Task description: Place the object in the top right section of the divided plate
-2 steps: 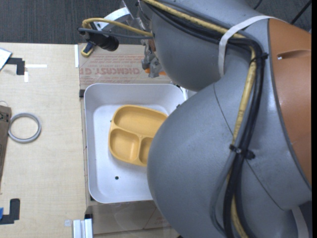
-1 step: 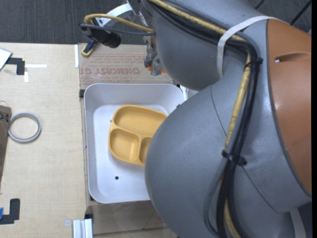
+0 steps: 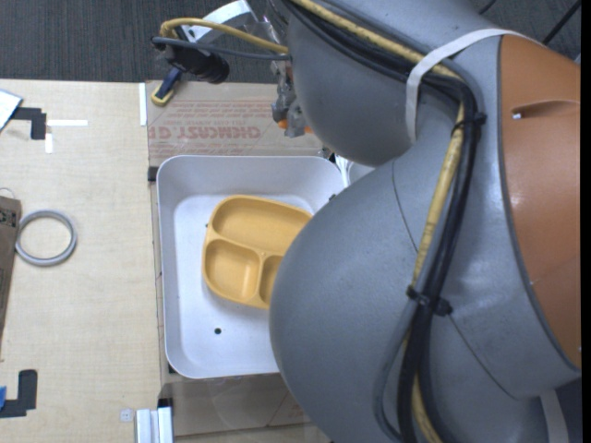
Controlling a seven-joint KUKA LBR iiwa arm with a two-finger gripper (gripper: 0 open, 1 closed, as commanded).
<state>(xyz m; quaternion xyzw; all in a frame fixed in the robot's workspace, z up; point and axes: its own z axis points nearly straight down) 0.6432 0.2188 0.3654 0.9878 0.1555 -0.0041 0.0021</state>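
**Divided plate in the bin, arm looming over it**

The yellow divided plate (image 3: 247, 252) lies flat in the white bin (image 3: 185, 340), sitting in the bin's upper half and nearer its right side. Two of its compartments show clearly: a long one along the plate's top edge and a rounded one at the lower left. The plate's right part is covered by the arm, so the top right section cannot be checked. No loose object to be placed can be made out in the bin; a small dark speck (image 3: 218, 331) marks the bin floor near the lower left corner.

The grey arm (image 3: 416, 247) takes up the right side of the view, its orange band (image 3: 545, 164) at the far right and a yellow-and-black cable (image 3: 434, 238) running along it. The gripper is hidden behind the arm's bulk, so whether it has anything in its grasp cannot be told.

Above the bin's top edge lies a brown cardboard sheet (image 3: 222, 127) with red print. To the left, on the light wooden bench (image 3: 83, 340), a grey tape ring (image 3: 43, 238) rests near the left edge, well apart from the bin.
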